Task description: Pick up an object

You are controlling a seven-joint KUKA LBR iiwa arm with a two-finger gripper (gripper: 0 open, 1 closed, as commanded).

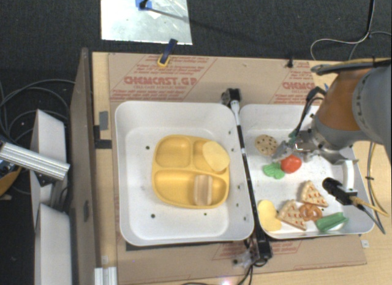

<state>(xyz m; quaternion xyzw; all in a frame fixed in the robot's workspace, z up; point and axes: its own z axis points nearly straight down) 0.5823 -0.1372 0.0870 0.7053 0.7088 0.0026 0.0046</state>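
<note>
The right bin (269,113) holds several toy foods. A red tomato-like piece (292,164) lies mid-bin with a green piece (273,170) touching its left side. A brown cookie (266,144) sits above them. My gripper (286,150) hangs just above the red piece, between it and the cookie, and I see nothing lifted in it. Toward the front lie a pizza slice (312,193), a pretzel (309,211), a waffle wedge (292,215), a pale yellow piece (267,214) and a green pod (331,221).
The left bin (131,155) carries a yellow divided tray (165,182) with a pale round chip (215,156) and a bread-like piece (203,189) in its compartments. The arm (358,109) reaches in over the right bin's far right side. A dark divider (240,143) separates the bins.
</note>
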